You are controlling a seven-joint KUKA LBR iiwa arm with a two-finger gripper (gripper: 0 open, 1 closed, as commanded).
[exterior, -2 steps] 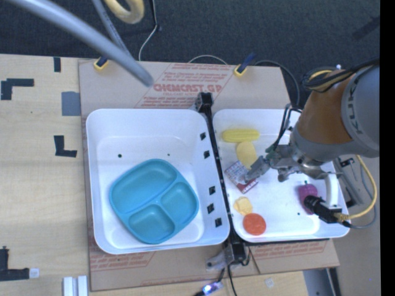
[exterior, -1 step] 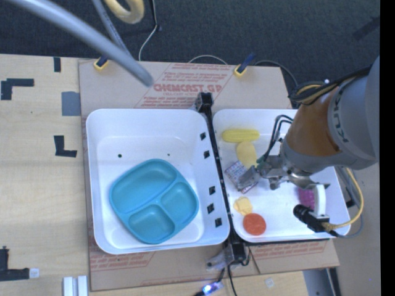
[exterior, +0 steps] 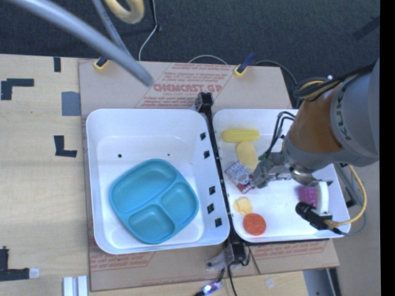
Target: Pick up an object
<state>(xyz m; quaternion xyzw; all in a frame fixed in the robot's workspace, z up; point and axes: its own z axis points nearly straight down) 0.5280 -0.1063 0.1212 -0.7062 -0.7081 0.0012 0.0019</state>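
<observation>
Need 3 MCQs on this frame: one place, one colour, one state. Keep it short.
1. Where is the blue divided plate?
A. left bin
B. right bin
C. on the bare bench

2. What colour is the round item at the right bin's near edge?
A. green
B. orange-red
C. white

3. Where is the claw?
A. over the left bin
B. high above the bench
C. low in the right bin, beside the small wrapped packet

Key: 1 A, the plate lies in the left bin; 2 B, it is orange-red; 3 C, the claw sits among the right bin's items.
</observation>
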